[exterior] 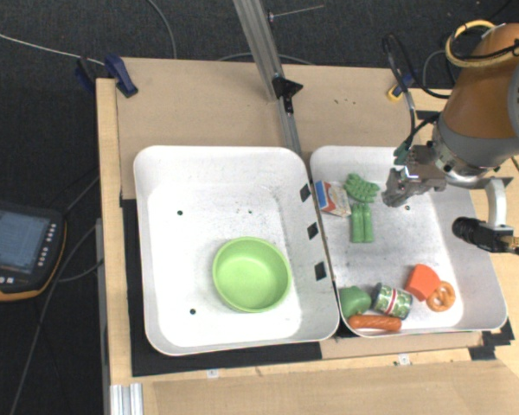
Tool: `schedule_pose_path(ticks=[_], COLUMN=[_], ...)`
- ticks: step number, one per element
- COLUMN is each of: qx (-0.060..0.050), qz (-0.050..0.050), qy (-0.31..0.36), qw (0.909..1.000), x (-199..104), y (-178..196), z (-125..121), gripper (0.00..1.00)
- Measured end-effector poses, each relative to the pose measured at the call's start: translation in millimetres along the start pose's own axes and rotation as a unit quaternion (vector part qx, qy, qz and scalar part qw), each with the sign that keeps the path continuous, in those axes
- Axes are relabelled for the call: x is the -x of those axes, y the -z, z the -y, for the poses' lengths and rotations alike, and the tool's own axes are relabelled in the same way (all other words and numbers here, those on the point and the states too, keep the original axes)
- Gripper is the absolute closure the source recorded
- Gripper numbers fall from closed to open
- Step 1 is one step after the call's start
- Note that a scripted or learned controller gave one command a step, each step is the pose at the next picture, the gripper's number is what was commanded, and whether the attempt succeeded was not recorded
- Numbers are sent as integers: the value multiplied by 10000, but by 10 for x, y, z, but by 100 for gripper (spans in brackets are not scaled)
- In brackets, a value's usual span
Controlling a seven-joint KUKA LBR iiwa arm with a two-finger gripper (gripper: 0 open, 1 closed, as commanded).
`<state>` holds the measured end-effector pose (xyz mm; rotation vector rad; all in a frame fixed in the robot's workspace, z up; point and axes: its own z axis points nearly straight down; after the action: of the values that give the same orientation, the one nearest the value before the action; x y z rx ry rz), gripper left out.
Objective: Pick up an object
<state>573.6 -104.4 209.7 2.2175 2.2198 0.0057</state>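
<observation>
— Where's the gripper [404, 188]?

— Over the right bin [467, 318], near its far edge, just right of the green toy [362, 207]. Nothing sits between its fingers that I can see, and whether they're apart or together I can't tell from here.

— What's in that bin?

— The green toy lies beside a small carton [333, 199] by the left wall. Along the near edge there's a green lump [355, 300], a can [391, 301], a red sausage [375, 322], an orange block [422, 281] and a pretzel [442, 296], crowded close together.

— And the left bin [164, 180]?

— A green bowl [252, 274], upright, toward its near side.
</observation>
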Motion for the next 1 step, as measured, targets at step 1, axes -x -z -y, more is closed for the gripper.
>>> schedule_pose_path(ticks=[1], qx=[-11], qz=[0], qy=[-3], qw=[10000], x=[0], y=[254], z=[-8], gripper=[100])
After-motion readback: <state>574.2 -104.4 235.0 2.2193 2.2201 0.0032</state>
